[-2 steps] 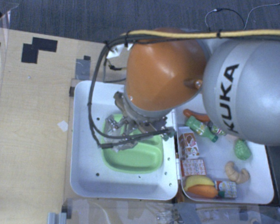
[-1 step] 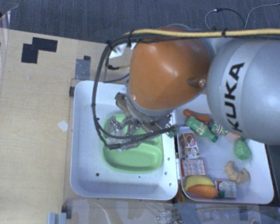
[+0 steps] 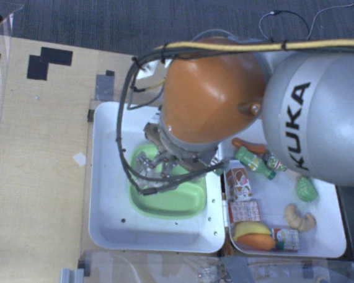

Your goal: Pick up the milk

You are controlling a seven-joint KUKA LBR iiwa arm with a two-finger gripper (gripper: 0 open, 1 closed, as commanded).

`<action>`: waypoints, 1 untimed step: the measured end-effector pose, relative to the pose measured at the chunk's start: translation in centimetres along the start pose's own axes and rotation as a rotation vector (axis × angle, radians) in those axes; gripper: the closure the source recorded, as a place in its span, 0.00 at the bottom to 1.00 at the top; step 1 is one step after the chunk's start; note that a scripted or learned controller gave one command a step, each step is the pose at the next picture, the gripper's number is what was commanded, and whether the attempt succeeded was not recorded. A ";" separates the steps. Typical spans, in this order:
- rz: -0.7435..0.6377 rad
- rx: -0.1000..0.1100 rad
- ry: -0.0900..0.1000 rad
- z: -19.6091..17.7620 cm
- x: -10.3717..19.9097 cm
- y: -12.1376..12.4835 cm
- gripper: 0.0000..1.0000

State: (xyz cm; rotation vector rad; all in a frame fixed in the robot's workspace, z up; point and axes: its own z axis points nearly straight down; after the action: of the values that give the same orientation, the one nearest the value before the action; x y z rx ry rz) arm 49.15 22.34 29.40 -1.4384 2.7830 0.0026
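Over the left bin, the gripper is hanging above a green bowl, and whether it is open or shut cannot be told under the orange wrist. The milk, seemingly the carton in the right bin, is lying beside a green bottle. The arm is needing to shift right and descend squarely over the carton.

Green tray; bottle; perhaps a croissant
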 end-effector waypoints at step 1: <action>-0.155 0.001 -0.002 -0.3 0.1 0.2 1.00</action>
State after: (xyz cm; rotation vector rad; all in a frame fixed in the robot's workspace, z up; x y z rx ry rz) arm 48.91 22.39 29.67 -1.6488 2.6608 0.0014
